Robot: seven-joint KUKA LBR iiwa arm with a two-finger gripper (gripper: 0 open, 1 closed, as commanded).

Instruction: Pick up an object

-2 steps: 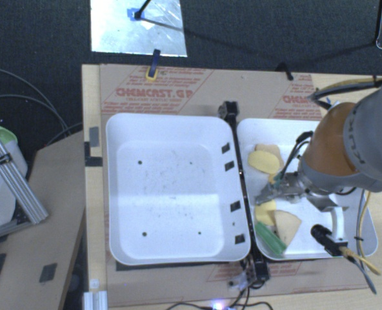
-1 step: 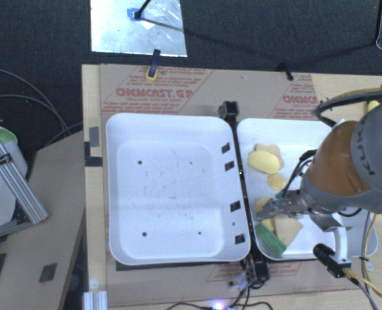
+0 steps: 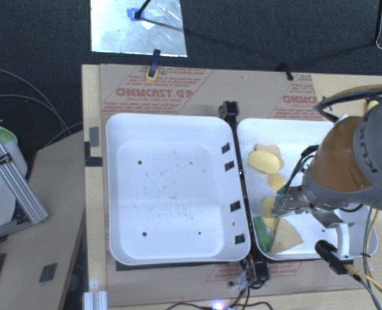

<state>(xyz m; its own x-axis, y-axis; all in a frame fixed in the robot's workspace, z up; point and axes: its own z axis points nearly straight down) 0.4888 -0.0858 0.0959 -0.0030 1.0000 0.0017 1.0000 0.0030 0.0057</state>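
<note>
The right bin [image 3: 288, 129] holds several small objects: a yellow lemon-like piece [image 3: 264, 161] with a pale tan piece [image 3: 268, 150] just behind it, a small yellow piece [image 3: 277, 181], a yellow lump [image 3: 269, 206], a green object [image 3: 262, 231] by the bin's left wall and a tan wedge [image 3: 286, 237] near the front. My gripper [image 3: 282, 205] is low in this bin, right beside the yellow lump and above the wedge. The bulky wrist hides most of the gripper.
The left bin [image 3: 171, 189] sits beside the right one, split from it by a black clip strip [image 3: 236, 173]. The arm's orange band and grey body [image 3: 352, 166] cover the right bin's right half. A metal sheet [image 3: 138, 17] lies beyond the bench.
</note>
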